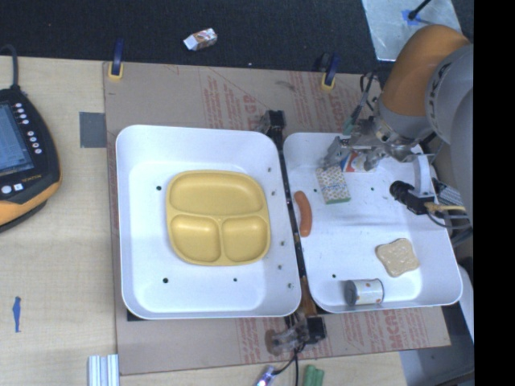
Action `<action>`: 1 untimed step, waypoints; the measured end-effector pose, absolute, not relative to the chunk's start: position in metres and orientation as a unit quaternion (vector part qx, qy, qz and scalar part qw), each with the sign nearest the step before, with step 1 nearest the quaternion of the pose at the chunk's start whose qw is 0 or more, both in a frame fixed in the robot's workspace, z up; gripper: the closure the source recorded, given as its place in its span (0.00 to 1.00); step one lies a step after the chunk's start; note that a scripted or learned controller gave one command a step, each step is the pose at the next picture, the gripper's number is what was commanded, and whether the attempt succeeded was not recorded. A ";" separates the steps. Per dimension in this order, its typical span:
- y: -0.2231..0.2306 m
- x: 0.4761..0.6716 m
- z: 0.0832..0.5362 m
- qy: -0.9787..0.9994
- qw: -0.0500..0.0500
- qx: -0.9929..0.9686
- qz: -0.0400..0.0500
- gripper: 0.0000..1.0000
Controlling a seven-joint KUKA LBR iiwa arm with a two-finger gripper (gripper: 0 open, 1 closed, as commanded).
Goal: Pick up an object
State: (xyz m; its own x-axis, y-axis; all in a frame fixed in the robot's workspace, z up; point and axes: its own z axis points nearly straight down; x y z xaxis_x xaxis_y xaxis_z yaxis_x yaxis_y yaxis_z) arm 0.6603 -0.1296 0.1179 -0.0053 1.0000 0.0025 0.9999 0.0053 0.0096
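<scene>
White right bin point(434, 292) before you: gripper point(348, 158) low at far edge, touching sponge point(333, 185); grip unclear, cannot tell. Sausage point(304, 213) left, toast point(397, 256), can point(364, 291) near.

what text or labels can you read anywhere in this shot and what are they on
None can be read as words.
Cardboard sheet under the bins: faint red printing, too washed out and blurred to quote.
Teach pendant at the left: lit screen and buttons, too small to read.
Patterned packet in the right bin: print too blurred.
Small can: no legible label.
</scene>
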 end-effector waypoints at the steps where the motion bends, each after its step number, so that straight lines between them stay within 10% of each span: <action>1: -0.103 0.656 0.092 0.709 -0.002 0.705 -0.002 0.00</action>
